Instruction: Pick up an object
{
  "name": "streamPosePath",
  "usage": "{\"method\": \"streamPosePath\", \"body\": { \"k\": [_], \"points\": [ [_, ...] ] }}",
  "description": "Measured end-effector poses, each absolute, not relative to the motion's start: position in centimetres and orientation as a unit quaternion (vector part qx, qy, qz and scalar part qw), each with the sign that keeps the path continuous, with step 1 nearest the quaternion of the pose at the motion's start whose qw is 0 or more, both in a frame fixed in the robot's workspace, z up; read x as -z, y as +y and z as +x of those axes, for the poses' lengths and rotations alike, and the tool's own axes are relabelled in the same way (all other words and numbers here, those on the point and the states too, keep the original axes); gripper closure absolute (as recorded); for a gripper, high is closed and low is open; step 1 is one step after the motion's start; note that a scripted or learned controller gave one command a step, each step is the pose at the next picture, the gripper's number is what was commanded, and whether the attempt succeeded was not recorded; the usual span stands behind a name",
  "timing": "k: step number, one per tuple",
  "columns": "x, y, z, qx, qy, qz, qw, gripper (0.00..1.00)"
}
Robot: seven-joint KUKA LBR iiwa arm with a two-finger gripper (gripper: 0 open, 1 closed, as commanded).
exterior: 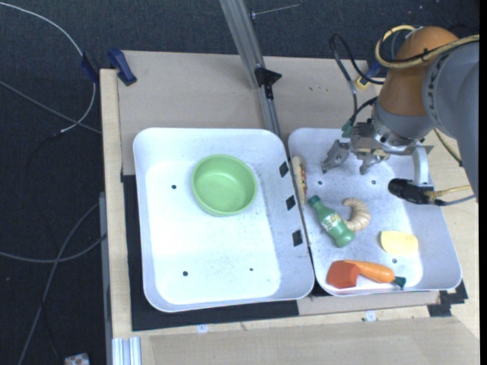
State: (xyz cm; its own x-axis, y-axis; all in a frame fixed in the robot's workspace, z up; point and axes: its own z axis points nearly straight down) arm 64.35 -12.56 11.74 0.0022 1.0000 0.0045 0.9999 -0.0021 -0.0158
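1. Floor [46,166]: dark carpet is seen left of and beyond the bench. Thin cables [47,23] are laid across it.
2. Bench [190,82]: a pale wooden top. A blue clamp [120,65] is fixed at its far left corner, and a black mat [129,242] is spread under both bins.
3. Left bin [221,268]: white, shallow and lightly speckled. A green bowl [224,184] is set upright in its far half, clear of the walls.
4. Metal rail [242,33]: a grey bar slanted from the top edge down to the bench, behind the gap between the bins.
5. Right bin [437,230]: white and shallow.
   - A wooden stick [300,177] is laid along its left wall.
   - A green bottle [332,223] is laid on its side near the stick.
   - A beige curved piece [357,213] is placed just beside the bottle.
   - A yellow piece [399,242] is found further right.
   - An orange carrot [374,271] is laid at the front wall, with a red piece [342,275] touching its left end.
6. Claw [345,169]: held over the far part of the right bin. Its fingers are spread wide, nothing is gripped, and it is apart from every item.
7. Arm [456,90]: grey with an orange band, reached in from the right.
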Motion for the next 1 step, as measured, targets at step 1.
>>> {"method": "streamPosePath", "body": {
  "k": [1],
  "points": [
    [-13.48, -12.47, 64.67, 0.0001, -0.707, -0.707, 0.003, 1.0]
  ]
}}
